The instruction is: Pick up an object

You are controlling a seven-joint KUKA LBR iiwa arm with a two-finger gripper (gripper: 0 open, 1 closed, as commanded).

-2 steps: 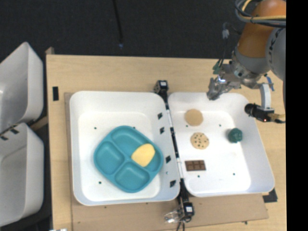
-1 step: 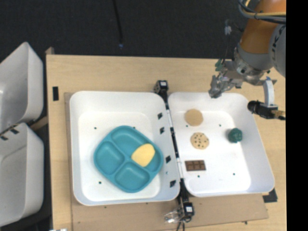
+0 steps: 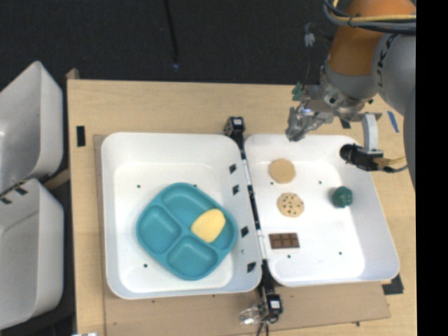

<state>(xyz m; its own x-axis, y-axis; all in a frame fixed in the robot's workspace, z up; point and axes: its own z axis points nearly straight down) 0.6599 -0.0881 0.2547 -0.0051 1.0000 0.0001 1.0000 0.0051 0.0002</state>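
The right bin [image 3: 364,257] holds a plain tan cookie [image 3: 282,171], a chocolate-chip cookie [image 3: 290,204], a brown chocolate bar [image 3: 284,241] and a dark green ball [image 3: 341,197]. My gripper [image 3: 297,130] hangs over the far edge of this bin, above and just beyond the tan cookie. Nothing shows between its fingers. In the left bin [image 3: 119,271] lies a teal divided plate [image 3: 183,231] with a yellow lump [image 3: 208,224] in its right compartment.
A black clip [image 3: 235,126] sits where the two bins meet at the back, and another clip [image 3: 270,304] at the front. White moulded shapes [image 3: 28,187] stand off the bench's left side. Bare wood surrounds the bins.
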